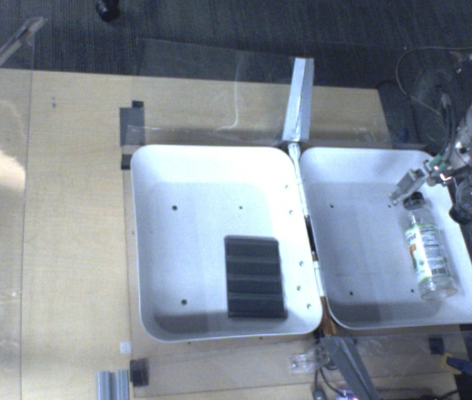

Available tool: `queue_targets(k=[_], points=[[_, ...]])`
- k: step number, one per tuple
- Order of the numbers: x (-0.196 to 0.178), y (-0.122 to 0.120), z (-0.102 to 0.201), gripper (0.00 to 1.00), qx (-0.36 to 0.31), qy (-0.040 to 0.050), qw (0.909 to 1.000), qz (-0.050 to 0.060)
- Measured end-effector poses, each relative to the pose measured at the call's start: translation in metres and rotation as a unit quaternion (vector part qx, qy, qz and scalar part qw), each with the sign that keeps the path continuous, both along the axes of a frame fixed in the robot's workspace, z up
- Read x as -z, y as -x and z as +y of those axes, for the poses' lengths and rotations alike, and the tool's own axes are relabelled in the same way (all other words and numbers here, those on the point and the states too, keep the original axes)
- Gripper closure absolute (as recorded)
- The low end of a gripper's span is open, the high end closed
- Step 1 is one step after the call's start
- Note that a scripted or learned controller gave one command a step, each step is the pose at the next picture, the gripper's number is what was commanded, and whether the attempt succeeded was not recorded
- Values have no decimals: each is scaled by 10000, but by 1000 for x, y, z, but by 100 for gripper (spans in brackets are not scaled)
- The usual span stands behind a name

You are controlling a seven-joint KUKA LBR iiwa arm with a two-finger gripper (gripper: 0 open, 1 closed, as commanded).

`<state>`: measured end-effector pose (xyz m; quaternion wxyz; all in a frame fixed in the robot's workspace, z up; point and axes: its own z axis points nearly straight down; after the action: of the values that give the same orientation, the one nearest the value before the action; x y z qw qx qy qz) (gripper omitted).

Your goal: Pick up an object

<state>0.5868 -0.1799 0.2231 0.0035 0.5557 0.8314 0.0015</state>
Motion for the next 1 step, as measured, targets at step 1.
queue_targets(k=[1], points=[[82,4,-25,0,-617,-2,9981,15]])
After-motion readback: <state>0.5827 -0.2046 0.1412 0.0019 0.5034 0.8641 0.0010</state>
